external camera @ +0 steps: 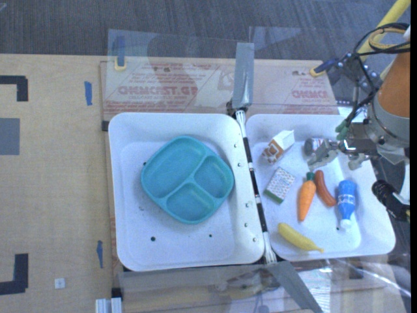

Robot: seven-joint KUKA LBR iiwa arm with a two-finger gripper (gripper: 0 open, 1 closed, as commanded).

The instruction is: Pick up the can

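Observation:
A small silvery can (312, 145) lies near the back of the right bin (378, 240), partly covered by the gripper. My gripper (322, 155) hangs at the end of the grey arm reaching in from the right. It is right over the can's near side and above the top of an orange carrot (305, 201). I cannot see whether the can is held.
The right bin also holds a white and orange carton (278, 145), a green checked box (280, 184), a red sausage (325, 189), a blue bottle (346, 202) and a banana (300, 237). A teal divided plate (187, 178) lies in the left bin (130, 240).

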